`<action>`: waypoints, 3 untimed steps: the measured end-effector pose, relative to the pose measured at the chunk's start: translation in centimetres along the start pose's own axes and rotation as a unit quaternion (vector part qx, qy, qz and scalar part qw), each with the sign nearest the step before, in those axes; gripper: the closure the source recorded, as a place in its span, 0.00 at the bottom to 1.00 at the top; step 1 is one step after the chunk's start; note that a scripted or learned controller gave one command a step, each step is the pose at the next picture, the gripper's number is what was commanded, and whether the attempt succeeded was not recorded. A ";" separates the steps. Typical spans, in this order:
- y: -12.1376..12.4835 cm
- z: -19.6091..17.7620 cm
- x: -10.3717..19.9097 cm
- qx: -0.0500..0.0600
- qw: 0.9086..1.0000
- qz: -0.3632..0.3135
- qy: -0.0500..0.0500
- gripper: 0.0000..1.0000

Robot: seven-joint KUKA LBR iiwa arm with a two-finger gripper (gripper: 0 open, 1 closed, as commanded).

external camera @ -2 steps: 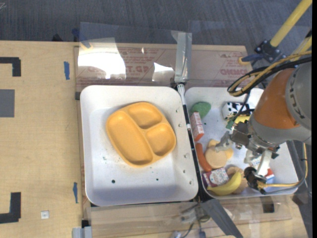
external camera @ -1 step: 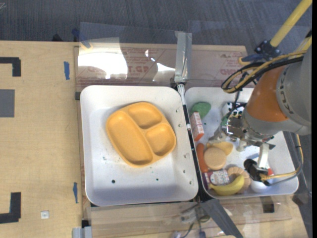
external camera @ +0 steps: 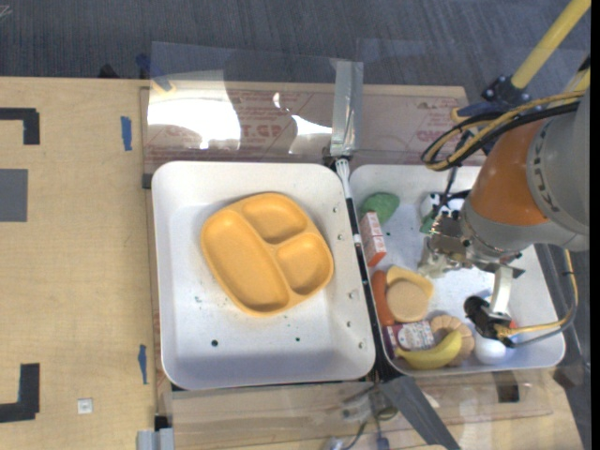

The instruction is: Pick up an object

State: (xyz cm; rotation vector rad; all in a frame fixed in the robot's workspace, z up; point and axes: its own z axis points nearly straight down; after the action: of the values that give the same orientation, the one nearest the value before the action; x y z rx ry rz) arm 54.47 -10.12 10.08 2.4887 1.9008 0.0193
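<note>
My gripper (external camera: 442,251) hangs low in the right bin (external camera: 548,293), near its middle, under the grey and orange arm. Just left and below it lies a tan round bun (external camera: 409,296). A red and white carton (external camera: 373,236) lies along the bin's left wall, and a green lump (external camera: 380,204) sits at the far left corner. Along the near edge lie a yellow banana (external camera: 433,352), a brown ring-shaped pastry (external camera: 450,327) and a white egg (external camera: 490,350). I see nothing held in the gripper.
The left bin (external camera: 178,279) holds a yellow divided plate (external camera: 267,251) at its middle. An orange piece (external camera: 379,282) lies by the bun at the divider between the bins. Yellow cables loop over the right bin's far right corner.
</note>
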 end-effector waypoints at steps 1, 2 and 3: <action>-1.9 -8.4 3.4 0.008 0.974 0.224 -0.003 1.00; -1.9 -9.3 3.5 0.009 0.975 0.223 -0.004 1.00; 4.5 -8.2 6.1 0.008 0.959 0.285 -0.005 1.00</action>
State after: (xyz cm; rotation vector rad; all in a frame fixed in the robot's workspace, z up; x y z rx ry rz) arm 60.29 -5.39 18.40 2.9371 1.1175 -0.0040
